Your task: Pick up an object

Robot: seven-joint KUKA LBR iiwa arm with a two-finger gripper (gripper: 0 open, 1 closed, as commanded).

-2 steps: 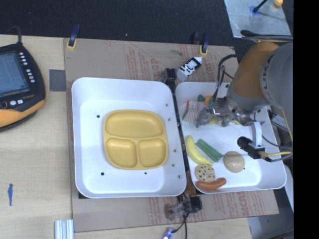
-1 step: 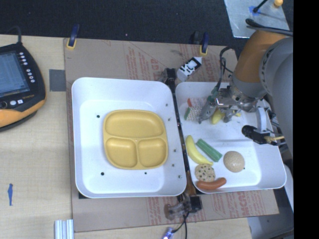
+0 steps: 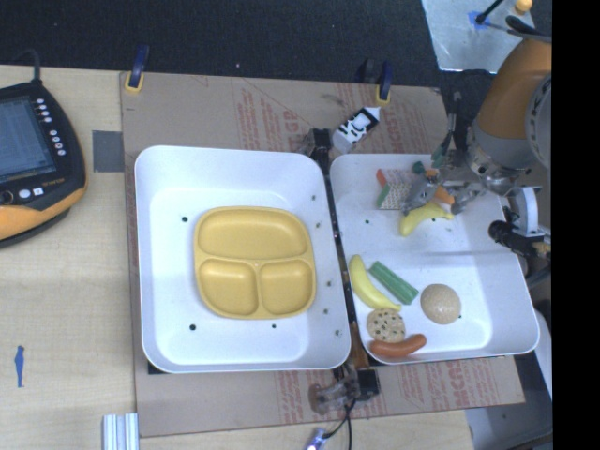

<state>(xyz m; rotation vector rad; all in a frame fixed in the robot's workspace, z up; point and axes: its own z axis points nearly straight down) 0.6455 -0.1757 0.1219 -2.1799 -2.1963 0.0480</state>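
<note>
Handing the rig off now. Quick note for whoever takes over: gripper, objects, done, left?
Gripper: low in the far part of the right white bin, over a small yellow banana-shaped toy; finger state unreadable, no grasp confirmed.
Same bin, near side: long yellow toy banana, green stick, tan round bun, brown cookie, red-orange sausage. Small red and green bits lie beside the gripper.
Left white bin: yellow three-compartment plastic tray.
Done: nothing visibly lifted.
Left: pick up an object.
</note>
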